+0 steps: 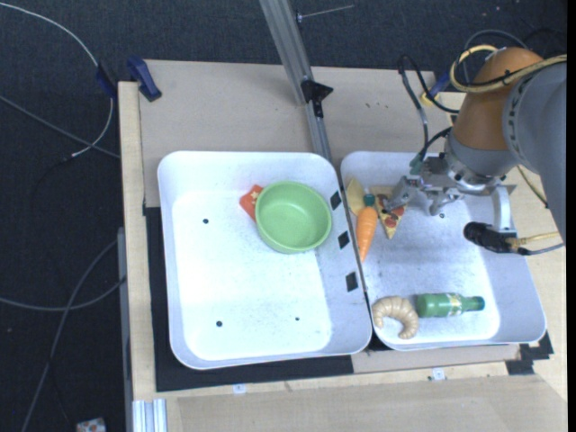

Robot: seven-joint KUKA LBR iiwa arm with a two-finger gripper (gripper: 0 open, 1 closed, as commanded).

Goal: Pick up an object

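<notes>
hand (416, 190) over right bin (468, 268) | pizza slice (390, 216) just beside it

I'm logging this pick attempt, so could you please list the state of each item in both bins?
green bowl: upright, left bin, partly covering an orange-red item.
carrot: lying flat, right bin, by the divider.
green bottle: on its side, right bin.
croissant: lying flat, touching the bottle's base.
claw: low over the right bin, above the carrot end.
</notes>
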